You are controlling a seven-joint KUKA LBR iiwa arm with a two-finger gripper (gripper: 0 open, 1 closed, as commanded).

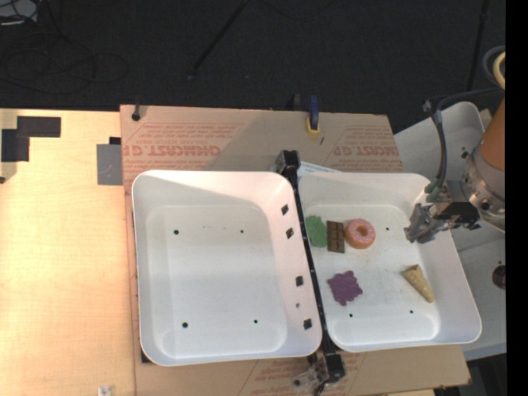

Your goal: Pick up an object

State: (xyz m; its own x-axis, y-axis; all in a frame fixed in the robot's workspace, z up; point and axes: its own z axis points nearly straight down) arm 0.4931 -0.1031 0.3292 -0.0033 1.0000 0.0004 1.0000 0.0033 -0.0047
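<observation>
The tool (pixel 421 228) hangs over the right bin (pixel 462 320) near its 3 o'clock edge; whether it is spread or pressed together I cannot tell. Every candidate lies toward 9 o'clock of it. The pink donut (pixel 360 233) is nearest, then the brown block (pixel 335 237) and green piece (pixel 316 230). The tan wedge (pixel 419 284) sits toward 6 o'clock, long axis diagonal; the purple lump (pixel 345 287) lies toward 8 o'clock. The arm is cut off at the frame's edge.

One fixed cam above bench (pixel 66 246), slanted down (both bins (pixel 157 213)).
</observation>
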